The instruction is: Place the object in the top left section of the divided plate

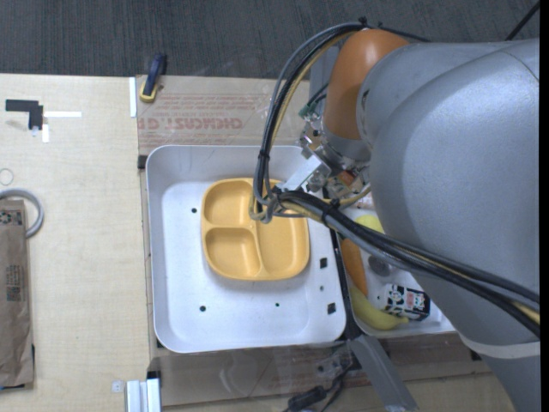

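Arm [446,144]: 1 grey KUKA arm with an orange band, reaching in from the right and covering most of the right half of the view, over the seam between the 2 bins.
Gripper [319,172]: only the wrist end shows, near the divided plate's upper right corner. Whether the claw is spread or pressed together cannot be told, and nothing can be seen between its tips.
Cables [274,118]: black bundle looping from the wrist down over the plate's right edge, then trailing right across the arm.
Divided plate [249,230]: yellow, 3 sections, lying flat in the left bin, toward its upper middle. The 2 left sections show bare yellow. The right section is partly hidden by cables.
Left bin [232,316]: shallow, white, holding the plate.
Right bin [433,320]: white, mostly hidden under the arm.
Task object: cannot be picked out for certain. The loose items in view lie in the right bin.
Yellow item [377,316]: curved, lying at the right bin's lower left.
Orange item [356,269]: just above the yellow one, partly covered.
Black-and-white item [403,300]: small, resting beside the yellow one.
Bench [69,230]: pale wood, to the left of the bins.
Brown packet [13,299]: on the bench at the far left edge.
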`<move>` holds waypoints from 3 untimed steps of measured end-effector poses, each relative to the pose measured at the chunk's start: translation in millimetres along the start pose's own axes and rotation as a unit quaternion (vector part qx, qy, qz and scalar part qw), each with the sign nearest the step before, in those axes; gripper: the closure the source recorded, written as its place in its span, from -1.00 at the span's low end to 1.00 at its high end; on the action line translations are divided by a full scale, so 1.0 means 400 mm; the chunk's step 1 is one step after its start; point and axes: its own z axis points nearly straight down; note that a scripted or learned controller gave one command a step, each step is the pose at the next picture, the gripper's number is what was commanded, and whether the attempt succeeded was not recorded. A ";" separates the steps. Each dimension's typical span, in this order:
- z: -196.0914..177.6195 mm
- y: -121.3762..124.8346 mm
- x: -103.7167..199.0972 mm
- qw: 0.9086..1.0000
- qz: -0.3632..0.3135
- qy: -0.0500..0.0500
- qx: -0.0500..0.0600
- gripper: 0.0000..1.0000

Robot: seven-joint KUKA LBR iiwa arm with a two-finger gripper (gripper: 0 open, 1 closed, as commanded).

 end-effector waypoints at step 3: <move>0.143 -0.142 0.001 0.979 0.202 -0.013 0.025 1.00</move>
